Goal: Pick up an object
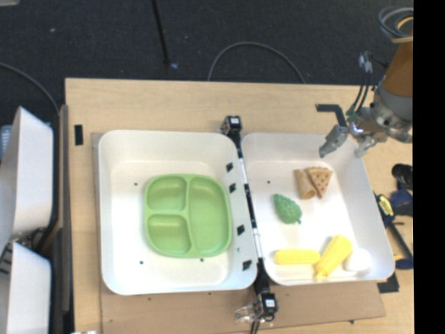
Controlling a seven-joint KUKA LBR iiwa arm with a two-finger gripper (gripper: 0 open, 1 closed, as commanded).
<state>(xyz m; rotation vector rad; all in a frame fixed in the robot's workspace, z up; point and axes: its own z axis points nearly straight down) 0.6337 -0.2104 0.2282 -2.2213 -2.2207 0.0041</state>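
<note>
Clearance is what stands out: the end effector (345, 142) hangs over the back edge of the right bin (278, 152), near its rear right corner, with its two fingers spread and nothing between them. One finger (332, 143) slants down toward the bin floor, the other (363, 145) sits closer to the grey wrist with its orange band.

Taking the right bin as the landmark, every candidate lies inside it. Nearest the rear is the waffle cone piece (313, 181), a tan wedge with a rolled part beside it, just forward of the end effector and slightly toward the bin's centre. Further forward, near the middle, rests the green leafy toy (286, 209). Along the bin's front wall lie the yellow banana-like piece (297, 257), stretched parallel to that wall, and the yellow corn-like piece (334, 254), tilted diagonally, touching or almost touching it. A small white object (359, 259) sits in the front right corner, hard to make out against the bin.

The left bin (111, 186), joined to the right bin along the middle divider, holds a green compartment plate (188, 214).

My judgement: the waffle cone piece is the closest target, so the coming move turns on a short travel forward from the rear edge and a descent, with the fingers straddling its narrower width.
</note>
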